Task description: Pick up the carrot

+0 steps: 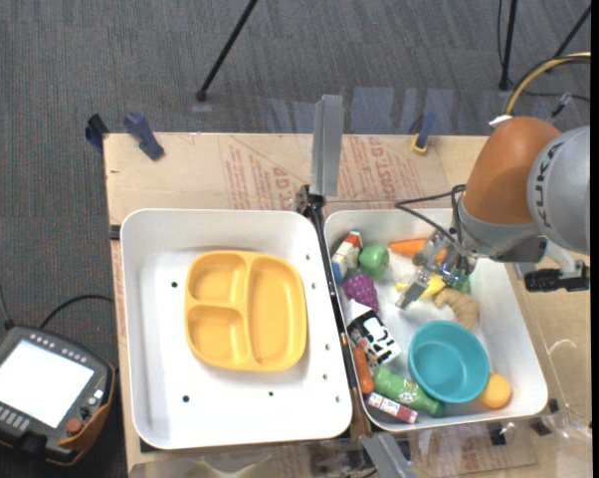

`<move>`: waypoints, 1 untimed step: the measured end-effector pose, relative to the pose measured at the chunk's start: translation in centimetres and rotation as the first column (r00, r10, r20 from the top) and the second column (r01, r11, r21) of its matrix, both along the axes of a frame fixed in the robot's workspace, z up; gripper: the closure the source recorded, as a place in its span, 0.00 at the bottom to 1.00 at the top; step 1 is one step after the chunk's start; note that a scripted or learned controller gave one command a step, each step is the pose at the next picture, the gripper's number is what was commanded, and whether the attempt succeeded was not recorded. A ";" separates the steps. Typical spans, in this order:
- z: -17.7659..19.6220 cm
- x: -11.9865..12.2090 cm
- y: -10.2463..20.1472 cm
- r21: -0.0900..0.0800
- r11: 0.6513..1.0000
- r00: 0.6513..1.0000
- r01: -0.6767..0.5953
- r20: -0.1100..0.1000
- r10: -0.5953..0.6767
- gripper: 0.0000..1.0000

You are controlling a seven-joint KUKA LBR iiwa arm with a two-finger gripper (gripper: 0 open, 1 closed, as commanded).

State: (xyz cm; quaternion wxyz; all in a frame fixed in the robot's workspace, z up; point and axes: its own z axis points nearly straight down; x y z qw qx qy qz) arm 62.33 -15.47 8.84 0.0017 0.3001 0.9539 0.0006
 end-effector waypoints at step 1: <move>0.1 1.2 -1.7 0.017 0.969 0.969 0.248 -0.019 -0.247 0.00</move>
